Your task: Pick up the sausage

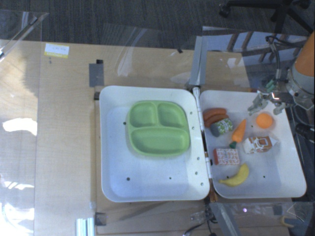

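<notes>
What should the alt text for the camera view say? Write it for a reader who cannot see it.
A sausage lies at the right bin's upper left, beside a can, carrot, orange, two cartons and a banana. The gripper hangs over the bin's upper right. The left bin holds a green divided plate.

The end effector (267,101) hangs at the right, its fingers spread open.

Wooden bench (64,146) bears two white bins: left (113,181), right (290,181).
</notes>
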Motion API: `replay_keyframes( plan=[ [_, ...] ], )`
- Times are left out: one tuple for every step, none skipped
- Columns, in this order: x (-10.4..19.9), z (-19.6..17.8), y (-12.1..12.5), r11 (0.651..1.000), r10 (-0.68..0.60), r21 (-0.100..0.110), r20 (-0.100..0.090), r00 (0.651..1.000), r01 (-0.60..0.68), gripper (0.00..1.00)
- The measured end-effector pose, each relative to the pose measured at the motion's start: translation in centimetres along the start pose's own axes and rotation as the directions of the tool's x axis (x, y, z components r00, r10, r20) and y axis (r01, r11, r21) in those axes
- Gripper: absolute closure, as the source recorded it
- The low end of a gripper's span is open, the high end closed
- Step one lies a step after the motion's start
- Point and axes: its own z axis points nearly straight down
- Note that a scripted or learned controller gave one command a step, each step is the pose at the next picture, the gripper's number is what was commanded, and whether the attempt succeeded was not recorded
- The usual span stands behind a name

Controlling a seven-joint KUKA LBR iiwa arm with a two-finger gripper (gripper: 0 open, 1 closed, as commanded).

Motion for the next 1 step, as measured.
replay_keyframes(
  plan=[
    [4.70, 10.34, 7.64, 0.996, -0.093, 0.004, 0.001, 0.996, 0.093, 0.00]
  ],
)
